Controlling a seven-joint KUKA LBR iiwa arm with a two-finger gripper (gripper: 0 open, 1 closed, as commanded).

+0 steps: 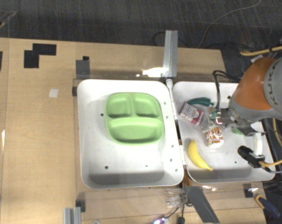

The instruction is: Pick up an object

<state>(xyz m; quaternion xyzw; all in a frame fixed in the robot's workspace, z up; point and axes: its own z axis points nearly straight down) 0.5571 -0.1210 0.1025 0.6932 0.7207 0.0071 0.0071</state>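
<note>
Small box: we see a little red and white box (215, 136) in the right bin (225, 164), just under the hand (219, 120).
Hand: we cannot tell if it is spread or pinching.
Neighbours: a shiny packet (191, 113) and a banana (197, 155) lie near.
Worry: we think the hand could bump the box sideways and grab nothing.
Other bin: a green plate (133, 117) sits in the left bin (92, 139).
</note>
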